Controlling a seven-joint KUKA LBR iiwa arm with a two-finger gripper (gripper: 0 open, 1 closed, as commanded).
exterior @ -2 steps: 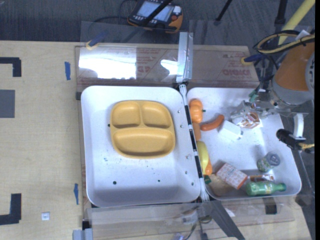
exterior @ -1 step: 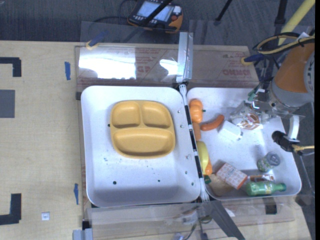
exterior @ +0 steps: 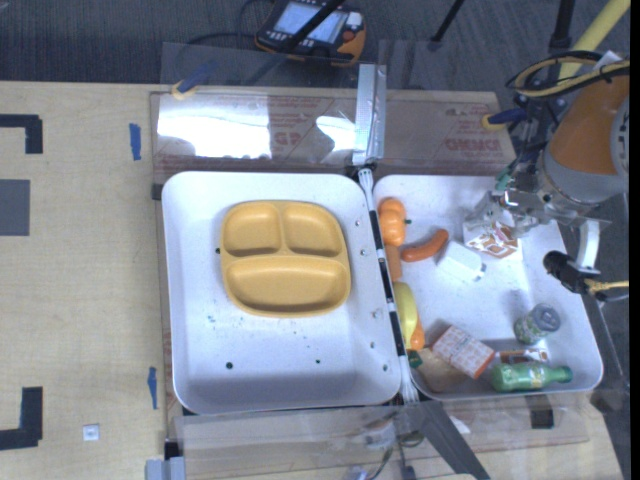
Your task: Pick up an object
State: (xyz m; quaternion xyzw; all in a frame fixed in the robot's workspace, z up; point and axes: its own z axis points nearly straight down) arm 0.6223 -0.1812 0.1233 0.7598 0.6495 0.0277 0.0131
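At the lower right of the frame, a green bottle [exterior: 530,375] lies on its side along the near wall of the right bin [exterior: 560,298], beside a small printed box [exterior: 462,349] and a grey-green round item [exterior: 537,323] too blurred to identify. A yellow banana [exterior: 407,313] rests against the divider between the bins, with an orange carrot-like piece [exterior: 391,220] and a sausage [exterior: 424,247] farther up. A flat white packet [exterior: 462,263] lies mid-bin. In the upper right of the bin, the end effector [exterior: 510,203] sits directly over a crumpled red-and-white wrapper [exterior: 492,236], touching or nearly touching it; whether it is spread or pressed together cannot be told, as glare and the wrist's clutter hide its tips. The grey arm [exterior: 590,138] is cut off at the right edge. In the left bin [exterior: 200,298], mid-frame, a yellow divided plate [exterior: 285,256] lies flat. Beyond the table [exterior: 70,268], at top, a handheld control unit [exterior: 310,28] rests on the floor.
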